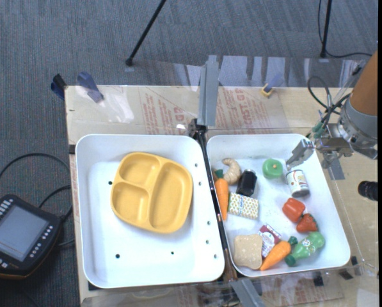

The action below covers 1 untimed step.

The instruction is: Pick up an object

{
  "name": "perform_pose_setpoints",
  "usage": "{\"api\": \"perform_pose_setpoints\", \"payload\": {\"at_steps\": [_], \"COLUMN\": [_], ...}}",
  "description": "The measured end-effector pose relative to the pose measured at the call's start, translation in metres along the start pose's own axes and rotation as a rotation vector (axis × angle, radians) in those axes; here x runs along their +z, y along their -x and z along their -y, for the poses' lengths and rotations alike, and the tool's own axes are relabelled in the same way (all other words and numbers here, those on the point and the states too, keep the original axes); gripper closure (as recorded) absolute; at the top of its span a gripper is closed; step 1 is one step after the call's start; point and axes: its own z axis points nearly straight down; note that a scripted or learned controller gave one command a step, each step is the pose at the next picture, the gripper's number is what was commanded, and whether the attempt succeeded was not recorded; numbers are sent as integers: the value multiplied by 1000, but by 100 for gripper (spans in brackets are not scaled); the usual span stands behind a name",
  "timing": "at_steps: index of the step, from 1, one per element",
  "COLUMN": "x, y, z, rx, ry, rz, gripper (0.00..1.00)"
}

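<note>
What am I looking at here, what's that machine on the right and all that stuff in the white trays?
One camera looks down at a slant on a bench with two shallow white bins. The grey machine entering from the right is a robot arm; its hand hangs over the right bin, above a small can, and nothing is visibly held. That bin holds toy food: two carrots, a green round piece, a red pepper, a strawberry and a slice of bread. The left bin holds a yellow divided plate.
</note>
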Motion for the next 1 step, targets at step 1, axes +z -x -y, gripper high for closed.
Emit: {"api": "perform_pose_setpoints", "payload": {"at_steps": [1], "x": [147], "y": [33], "z": [-49], "rx": [137], "ry": [-16], "rz": [-2], "gripper": [0]}}
